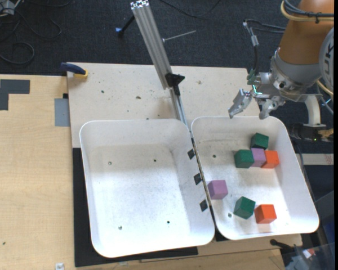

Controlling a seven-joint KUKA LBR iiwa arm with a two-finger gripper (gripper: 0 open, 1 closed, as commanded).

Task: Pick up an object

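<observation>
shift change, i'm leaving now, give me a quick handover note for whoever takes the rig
Gripper: open, holding nothing, over the far rim of the right bin.
Things, all in the right bin: far cluster of green cube, green cube, purple cube and orange cube; a lone purple cube near the divider; near side, green cube beside orange cube.
Done: nothing picked yet.
Left: descend, grasp one cube, lift it.

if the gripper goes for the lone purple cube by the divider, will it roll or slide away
The purple cube looks flat-faced and rigid, so it probably won't roll. It seems small and light, so a nudge could slide it on the smooth white bin. The divider beside it may crowd one finger of the gripper.
</observation>
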